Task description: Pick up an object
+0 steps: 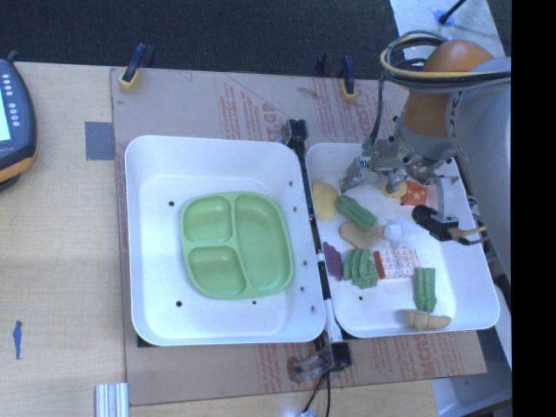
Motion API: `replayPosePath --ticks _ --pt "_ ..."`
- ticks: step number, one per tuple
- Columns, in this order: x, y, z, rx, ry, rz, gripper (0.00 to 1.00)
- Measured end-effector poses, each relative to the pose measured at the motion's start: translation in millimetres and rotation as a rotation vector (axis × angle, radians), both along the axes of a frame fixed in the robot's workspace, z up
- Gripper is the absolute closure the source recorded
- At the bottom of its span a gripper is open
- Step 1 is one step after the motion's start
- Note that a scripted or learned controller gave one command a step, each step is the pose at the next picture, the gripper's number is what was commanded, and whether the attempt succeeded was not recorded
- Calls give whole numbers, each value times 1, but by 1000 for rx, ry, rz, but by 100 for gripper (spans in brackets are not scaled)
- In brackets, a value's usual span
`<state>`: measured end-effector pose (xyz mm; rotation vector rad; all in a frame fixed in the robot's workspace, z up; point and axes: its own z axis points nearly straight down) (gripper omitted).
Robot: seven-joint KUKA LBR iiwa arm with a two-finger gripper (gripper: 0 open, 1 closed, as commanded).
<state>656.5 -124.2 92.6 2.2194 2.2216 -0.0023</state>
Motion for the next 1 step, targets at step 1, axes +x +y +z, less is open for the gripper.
replayPosePath --ticks 1 --pt "-88 8 -1 4 11 2 0"
